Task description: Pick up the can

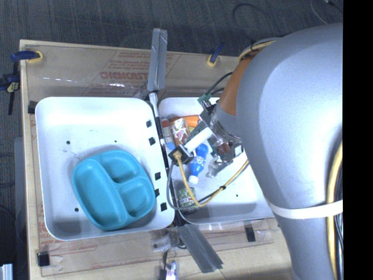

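Note:
The can (185, 196), dark with a greenish label, lies in the right bin (245, 206) against its left wall near the front corner, partly behind a yellow cable. My gripper (211, 153) hangs over the middle of the right bin, behind and to the right of the can and apart from it. It sits right beside a blue bottle (199, 158) with a white cap. The grey arm hides most of the bin's right half.
An orange and red packet (182, 127) lies at the back left of the right bin. A blue divided plate (113, 188) rests in the left bin (70, 121). A yellow cable (224, 185) loops from the wrist down over the can.

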Controlling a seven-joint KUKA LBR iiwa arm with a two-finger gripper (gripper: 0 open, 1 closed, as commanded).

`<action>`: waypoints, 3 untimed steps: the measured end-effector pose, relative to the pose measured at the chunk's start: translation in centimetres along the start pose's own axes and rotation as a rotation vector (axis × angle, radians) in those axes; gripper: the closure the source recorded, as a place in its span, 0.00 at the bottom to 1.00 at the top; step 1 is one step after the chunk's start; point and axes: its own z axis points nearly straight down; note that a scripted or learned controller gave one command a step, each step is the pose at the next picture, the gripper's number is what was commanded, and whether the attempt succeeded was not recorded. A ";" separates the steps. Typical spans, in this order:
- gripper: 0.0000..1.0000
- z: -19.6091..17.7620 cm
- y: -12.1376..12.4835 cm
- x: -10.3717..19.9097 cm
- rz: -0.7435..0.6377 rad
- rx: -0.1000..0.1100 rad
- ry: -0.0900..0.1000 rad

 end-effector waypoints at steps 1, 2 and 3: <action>0.00 6.5 -1.2 -6.0 0.029 0.002 -0.003; 0.00 6.5 -1.2 -6.0 0.029 0.002 -0.003; 0.00 0.1 -0.7 -3.5 0.188 -0.001 0.000</action>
